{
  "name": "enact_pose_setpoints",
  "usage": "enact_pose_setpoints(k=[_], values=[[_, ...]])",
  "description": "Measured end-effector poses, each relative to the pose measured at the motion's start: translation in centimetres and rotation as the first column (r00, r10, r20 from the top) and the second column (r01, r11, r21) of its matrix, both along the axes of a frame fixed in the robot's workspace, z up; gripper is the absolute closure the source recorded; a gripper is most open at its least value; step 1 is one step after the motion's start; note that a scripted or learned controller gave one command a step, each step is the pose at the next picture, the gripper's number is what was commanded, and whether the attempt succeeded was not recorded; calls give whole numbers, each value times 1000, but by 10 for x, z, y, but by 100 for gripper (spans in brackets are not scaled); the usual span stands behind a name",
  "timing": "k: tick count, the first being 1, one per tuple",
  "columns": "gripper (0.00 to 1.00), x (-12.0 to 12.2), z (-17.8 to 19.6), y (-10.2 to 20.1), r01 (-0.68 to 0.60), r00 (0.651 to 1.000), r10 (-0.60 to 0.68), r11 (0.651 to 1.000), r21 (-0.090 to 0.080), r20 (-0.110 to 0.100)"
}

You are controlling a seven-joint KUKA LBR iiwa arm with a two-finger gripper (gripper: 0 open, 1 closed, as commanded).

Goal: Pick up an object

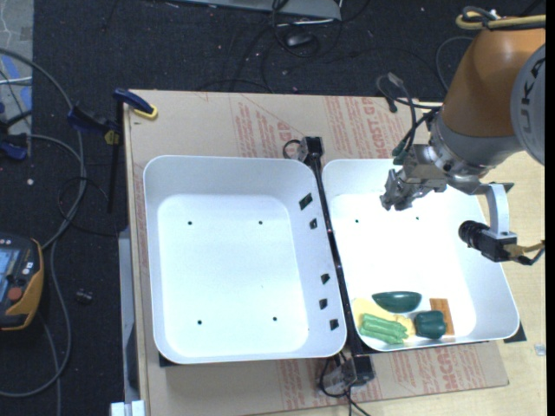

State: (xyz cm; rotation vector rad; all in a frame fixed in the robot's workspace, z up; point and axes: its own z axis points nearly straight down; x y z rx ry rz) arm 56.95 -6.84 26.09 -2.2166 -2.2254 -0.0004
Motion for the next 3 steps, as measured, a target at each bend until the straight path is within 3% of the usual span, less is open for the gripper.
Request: enact_pose_setpoints(k=[2,3], values=[[100,22,-26,96,0,1000,0,1000,0,-1],[100,48,-20,142,0,1000,0,1000,0,1]])
